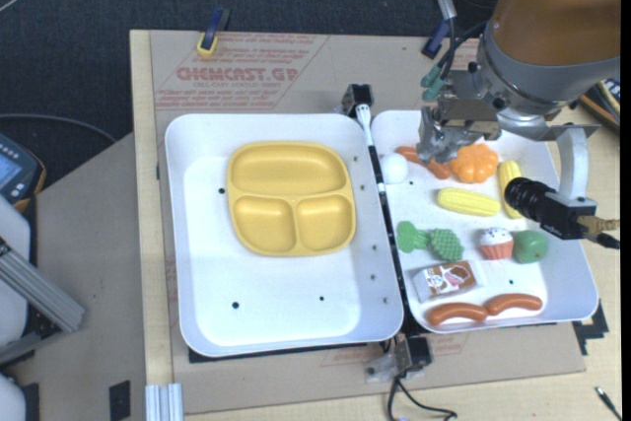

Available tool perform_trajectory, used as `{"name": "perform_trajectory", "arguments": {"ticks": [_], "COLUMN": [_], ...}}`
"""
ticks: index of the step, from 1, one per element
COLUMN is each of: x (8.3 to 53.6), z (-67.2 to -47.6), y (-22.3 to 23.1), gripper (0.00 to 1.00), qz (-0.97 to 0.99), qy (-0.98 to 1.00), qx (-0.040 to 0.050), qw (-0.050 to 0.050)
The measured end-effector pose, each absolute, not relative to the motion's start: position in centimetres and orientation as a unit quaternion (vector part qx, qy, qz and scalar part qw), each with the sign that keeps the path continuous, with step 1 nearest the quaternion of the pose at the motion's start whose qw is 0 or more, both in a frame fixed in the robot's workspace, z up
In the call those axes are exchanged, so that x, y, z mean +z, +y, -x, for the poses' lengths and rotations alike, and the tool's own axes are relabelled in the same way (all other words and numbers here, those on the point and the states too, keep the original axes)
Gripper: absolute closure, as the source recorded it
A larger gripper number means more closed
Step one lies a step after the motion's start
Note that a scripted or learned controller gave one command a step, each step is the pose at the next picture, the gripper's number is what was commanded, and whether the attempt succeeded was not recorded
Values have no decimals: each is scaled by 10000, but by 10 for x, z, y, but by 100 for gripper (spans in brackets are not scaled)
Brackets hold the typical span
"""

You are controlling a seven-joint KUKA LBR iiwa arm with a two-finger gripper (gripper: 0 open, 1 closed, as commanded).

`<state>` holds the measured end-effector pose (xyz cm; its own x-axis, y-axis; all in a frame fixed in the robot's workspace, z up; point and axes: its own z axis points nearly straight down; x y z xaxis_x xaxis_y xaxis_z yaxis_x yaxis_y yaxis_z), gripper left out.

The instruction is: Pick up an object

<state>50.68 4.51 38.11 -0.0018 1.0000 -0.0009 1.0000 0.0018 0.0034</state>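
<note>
My gripper (440,149) is low in the right bin (582,296), at its far left part. It hangs right over a small orange carrot-like piece (437,169) and just left of an orange pumpkin (477,164). A white egg (394,169) lies to its left by the bin's wall. Nearer the front lie a yellow corn cob (468,202), a second yellow piece (510,176), green broccoli (430,240), a cupcake (496,244), a green ball (531,246), a brown snack packet (444,279) and sausages (484,310).
The left bin (197,291) holds a yellow divided plate (292,196). A black cylinder (537,202) on the arm juts out over the right bin's right side. Cardboard (246,64) lies under both bins.
</note>
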Motion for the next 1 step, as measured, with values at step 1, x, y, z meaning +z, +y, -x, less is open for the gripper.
{"name": "perform_trajectory", "arguments": {"ticks": [1], "x": [396], "z": [-479], "y": [80], "gripper": [100], "qz": [-7058], "qy": [7084], "qx": [18], "qw": [10]}}
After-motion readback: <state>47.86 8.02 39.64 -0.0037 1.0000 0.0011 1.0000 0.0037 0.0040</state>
